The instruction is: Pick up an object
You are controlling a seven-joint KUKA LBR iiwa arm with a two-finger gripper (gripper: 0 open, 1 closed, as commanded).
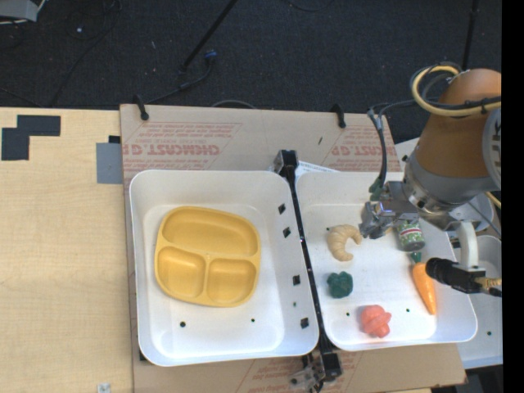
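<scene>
Four toys lie in the right bin [458, 334]; our gripper [378, 219] hovers low, its state unclear to us. The croissant [342, 241] sits just beside it, so we judge the approach underway: next, descend and close.

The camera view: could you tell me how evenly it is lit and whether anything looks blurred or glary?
Camera view: the white bins are bright but not blown out, and the floor behind is nearly black; the yellow tray and the toy carrot are sharp with soft shadows; the gripper is small, dark and hard to read.
</scene>
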